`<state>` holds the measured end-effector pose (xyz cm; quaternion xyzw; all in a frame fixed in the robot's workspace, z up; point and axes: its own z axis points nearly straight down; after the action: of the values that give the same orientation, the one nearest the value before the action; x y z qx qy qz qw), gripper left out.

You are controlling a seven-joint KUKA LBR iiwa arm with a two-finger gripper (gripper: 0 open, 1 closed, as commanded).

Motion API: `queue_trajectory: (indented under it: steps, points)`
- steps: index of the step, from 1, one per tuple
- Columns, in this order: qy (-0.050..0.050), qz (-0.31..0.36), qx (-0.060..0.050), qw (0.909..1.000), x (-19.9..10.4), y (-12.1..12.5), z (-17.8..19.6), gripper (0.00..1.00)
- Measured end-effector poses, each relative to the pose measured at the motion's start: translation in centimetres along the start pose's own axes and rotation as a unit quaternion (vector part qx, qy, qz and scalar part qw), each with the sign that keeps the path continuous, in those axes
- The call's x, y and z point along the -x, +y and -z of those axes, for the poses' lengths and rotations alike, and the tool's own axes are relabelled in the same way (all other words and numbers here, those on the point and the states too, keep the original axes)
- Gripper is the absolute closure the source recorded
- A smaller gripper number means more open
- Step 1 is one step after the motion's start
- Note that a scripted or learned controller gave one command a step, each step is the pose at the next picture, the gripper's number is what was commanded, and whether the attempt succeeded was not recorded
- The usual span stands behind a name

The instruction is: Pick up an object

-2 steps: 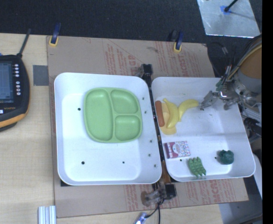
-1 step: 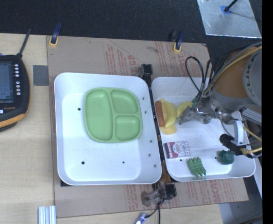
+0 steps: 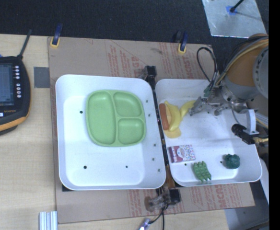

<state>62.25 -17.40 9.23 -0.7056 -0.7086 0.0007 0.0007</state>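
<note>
Grey arm (image 3: 248, 75) reaches left, gripper (image 3: 193, 110) beside the yellow toy (image 3: 176, 118).

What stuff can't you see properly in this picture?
- Gripper: in the camera view it is too small to tell how its tips stand against the yellow toy.
- Small card: its print is too small to read.
- Dark green thing: too blurred to name.
- Arm: cut off by the right side.
</note>
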Motion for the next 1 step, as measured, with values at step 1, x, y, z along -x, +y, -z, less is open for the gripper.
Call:
queue_trajectory:
  steps: [1]
  points:
    - [0.000, -0.001, 0.000, 1.0000, 3.80, 3.03, 0.65, 0.00]
